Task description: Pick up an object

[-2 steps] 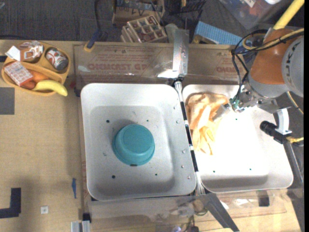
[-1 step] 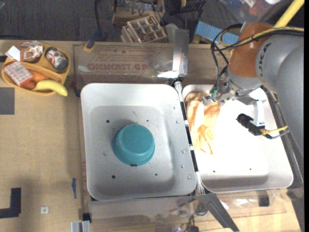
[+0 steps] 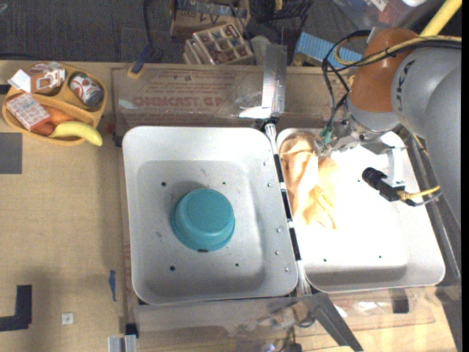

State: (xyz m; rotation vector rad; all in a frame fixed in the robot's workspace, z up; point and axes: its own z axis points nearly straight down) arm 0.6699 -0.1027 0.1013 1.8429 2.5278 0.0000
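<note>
A teal bowl [image 3: 204, 218] lies upside down in the middle of the left bin [image 3: 146, 152]. A crumpled yellow-tan cloth [image 3: 310, 185] lies along the left side of the right bin [image 3: 381, 262]. My gripper [image 3: 327, 141] is low over the far left corner of the right bin, right at the cloth's upper edge. The grey arm with its orange band [image 3: 385, 50] comes down from the upper right and hides the bin's far right corner. Whether the gripper touches the cloth is unclear from this angle.
A black plug on a yellow cable [image 3: 384, 182] hangs over the right bin beside the arm. Behind the bins lies a flat cardboard box [image 3: 183, 97]. A yellow tray with a banana [image 3: 77, 130] and food packets sits at the far left of the bench.
</note>
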